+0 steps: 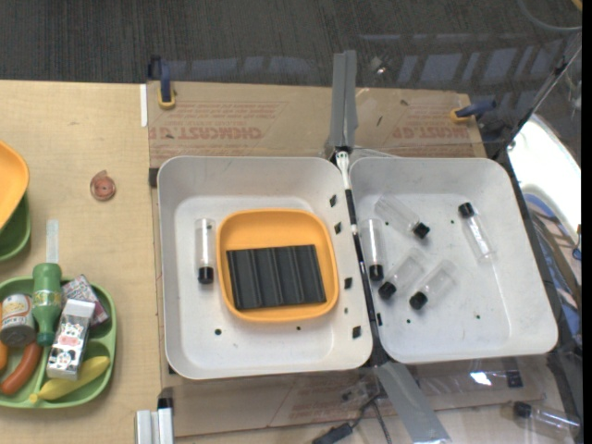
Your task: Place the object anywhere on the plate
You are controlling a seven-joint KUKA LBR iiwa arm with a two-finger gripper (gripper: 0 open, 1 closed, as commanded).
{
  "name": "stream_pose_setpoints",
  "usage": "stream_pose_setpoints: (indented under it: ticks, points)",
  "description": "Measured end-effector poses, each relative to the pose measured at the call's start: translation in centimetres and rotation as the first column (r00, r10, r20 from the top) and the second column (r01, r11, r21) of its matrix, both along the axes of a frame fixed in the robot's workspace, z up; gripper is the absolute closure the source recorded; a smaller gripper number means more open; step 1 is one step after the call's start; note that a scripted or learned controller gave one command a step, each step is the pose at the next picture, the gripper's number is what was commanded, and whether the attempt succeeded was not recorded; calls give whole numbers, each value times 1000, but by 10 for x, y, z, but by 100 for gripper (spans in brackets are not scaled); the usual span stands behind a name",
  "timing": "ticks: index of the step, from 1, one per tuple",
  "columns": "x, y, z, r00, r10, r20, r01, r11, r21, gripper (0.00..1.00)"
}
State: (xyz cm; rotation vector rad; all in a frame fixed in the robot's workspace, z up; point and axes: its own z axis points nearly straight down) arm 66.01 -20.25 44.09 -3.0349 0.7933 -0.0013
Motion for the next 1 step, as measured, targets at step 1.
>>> stream_pose_setpoints:
  ticks: [1]
  points:
    - [0, -17, 0, 951, 309, 2, -309, 951, 0, 100]
